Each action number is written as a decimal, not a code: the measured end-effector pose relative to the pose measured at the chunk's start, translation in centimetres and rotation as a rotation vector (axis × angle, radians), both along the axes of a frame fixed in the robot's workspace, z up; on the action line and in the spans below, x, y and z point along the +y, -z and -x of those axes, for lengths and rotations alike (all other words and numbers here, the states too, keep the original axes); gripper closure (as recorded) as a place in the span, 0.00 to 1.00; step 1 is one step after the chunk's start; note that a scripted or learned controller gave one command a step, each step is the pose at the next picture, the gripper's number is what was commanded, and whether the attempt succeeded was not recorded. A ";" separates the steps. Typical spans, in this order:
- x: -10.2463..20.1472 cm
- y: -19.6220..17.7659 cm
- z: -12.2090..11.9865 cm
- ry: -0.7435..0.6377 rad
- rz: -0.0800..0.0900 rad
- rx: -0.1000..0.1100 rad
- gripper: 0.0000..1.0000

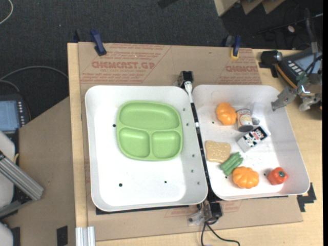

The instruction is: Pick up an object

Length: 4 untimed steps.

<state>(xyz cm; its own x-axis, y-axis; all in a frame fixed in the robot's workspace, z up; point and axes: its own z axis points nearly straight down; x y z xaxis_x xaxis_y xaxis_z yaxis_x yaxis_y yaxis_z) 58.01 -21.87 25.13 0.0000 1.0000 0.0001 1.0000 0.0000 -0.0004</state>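
My tool [281, 100] hung at the right bin's [292, 137] far right rim, up by the back corner, and whether it was apart or together I could not tell, too small and blurred at that edge. Nothing sat in it that I could see. So I judged this the opening step: the reach, not the grab.

Nearest to me lay the can [246, 119], on its side, with the black-and-white box [253, 137] just below it, close enough that they may have touched. Left of the can sat the orange [225, 113]. Further down came the cracker [218, 150], the green beans [231, 163] against its lower right corner, the pumpkin [245, 177] right under them, and the tomato [277, 176] off alone near the front rim.

Beyond, the left bin [102, 178] carried a green tray [150, 130].

Next move, as I read it: swing in over the bin, choose one piece, line up above it and come down. The tomato looked the cleanest pick, standing well apart from everything. The can and box were crowded, and I risked nudging one while going for the other.
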 end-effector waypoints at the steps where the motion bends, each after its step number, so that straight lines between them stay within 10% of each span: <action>1: 2.4 -3.1 -6.7 -0.006 0.003 -0.010 0.00; 2: -0.6 11.2 -8.4 0.001 0.000 0.001 0.00; 3: 3.8 14.4 -9.1 -0.001 0.006 -0.020 0.00; 4: 6.0 15.4 -2.9 0.000 0.014 -0.033 0.00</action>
<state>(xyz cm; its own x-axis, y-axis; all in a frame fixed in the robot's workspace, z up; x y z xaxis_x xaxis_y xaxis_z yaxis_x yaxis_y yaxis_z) 60.95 -15.87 9.77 -0.0002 0.9999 -0.0137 0.9995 0.0007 0.0323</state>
